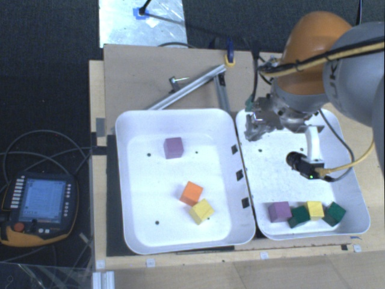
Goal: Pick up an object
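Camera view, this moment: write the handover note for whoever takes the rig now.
Gripper: over the upper left corner of the right bin, nothing seen between its fingers; open or shut is not readable.
Left bin: purple cube near the top, orange cube touching the yellow cube lower down.
Right bin, bottom edge: purple block, green block, yellow block, second green block in a row.
Done: nothing lifted.
Left: pick up one object.
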Controlling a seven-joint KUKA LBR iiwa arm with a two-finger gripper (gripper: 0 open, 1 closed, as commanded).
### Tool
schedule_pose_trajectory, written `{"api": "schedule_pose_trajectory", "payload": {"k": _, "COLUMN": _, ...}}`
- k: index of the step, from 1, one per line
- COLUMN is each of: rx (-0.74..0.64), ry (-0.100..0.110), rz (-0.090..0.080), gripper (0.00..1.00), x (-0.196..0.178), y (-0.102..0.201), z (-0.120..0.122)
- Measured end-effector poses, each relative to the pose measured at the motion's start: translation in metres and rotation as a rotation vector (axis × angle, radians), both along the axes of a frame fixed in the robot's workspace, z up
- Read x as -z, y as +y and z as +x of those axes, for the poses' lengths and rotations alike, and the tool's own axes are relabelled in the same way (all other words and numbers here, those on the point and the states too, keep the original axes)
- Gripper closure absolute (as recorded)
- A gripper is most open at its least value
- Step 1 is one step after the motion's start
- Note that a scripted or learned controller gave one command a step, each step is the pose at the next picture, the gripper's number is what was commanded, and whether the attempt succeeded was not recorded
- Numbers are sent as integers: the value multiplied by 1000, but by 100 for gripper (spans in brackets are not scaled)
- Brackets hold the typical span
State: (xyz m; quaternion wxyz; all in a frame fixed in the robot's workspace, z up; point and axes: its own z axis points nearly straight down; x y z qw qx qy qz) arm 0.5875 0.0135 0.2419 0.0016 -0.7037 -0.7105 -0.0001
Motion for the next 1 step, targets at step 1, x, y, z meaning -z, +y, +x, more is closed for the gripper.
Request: {"api": "schedule_pose_trajectory", "payload": {"k": 1, "rx": -2, "ry": -2, "rz": 1, "gripper": 100, "x": -7, "y": 56, "z": -18}}
